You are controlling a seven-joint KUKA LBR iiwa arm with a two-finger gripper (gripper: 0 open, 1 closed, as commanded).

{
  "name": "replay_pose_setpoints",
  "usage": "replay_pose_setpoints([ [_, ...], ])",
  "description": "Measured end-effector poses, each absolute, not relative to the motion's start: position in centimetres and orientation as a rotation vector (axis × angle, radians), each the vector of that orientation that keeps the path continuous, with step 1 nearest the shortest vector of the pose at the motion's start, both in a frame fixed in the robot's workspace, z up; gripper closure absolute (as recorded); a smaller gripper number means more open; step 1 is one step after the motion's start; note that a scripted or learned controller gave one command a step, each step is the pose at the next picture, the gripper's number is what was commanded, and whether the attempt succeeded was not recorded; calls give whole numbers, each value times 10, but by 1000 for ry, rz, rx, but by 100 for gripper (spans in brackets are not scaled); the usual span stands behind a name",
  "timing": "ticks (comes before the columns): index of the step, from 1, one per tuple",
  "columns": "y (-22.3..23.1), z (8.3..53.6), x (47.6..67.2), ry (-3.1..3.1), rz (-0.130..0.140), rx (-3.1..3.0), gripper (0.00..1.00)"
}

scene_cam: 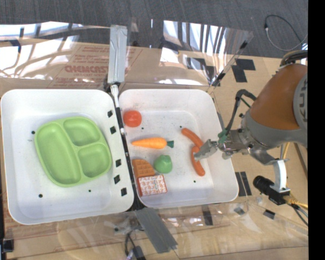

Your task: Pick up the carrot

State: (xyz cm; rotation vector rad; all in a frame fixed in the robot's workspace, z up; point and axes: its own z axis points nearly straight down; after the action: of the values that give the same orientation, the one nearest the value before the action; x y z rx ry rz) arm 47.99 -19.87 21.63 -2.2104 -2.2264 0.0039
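The carrot [149, 143], orange with a dark green stem end pointing right, lies flat in the middle of the right bin [206, 104]. My gripper [205, 150] hovers near that bin's right side, a good way to the right of the carrot and not touching it. It sits over two red-orange sausages [193, 137], partly covering where they meet. Nothing is visibly held.
Around the carrot lie a red tomato [132, 118] up left, a green round piece [163, 163], a waffle [142, 168] and a small printed card [151, 185] below. The left bin [16, 145] holds a green divided plate [72, 151].
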Motion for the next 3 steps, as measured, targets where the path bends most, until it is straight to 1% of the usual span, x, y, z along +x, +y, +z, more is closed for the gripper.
replay_pose_setpoints([
  [1,-144,209,557,-2266,2,-2171,0],
  [2,-106,205,525,-2705,2,-1590,0],
  [3,-106,215,525,-2708,3,-1585,100],
])
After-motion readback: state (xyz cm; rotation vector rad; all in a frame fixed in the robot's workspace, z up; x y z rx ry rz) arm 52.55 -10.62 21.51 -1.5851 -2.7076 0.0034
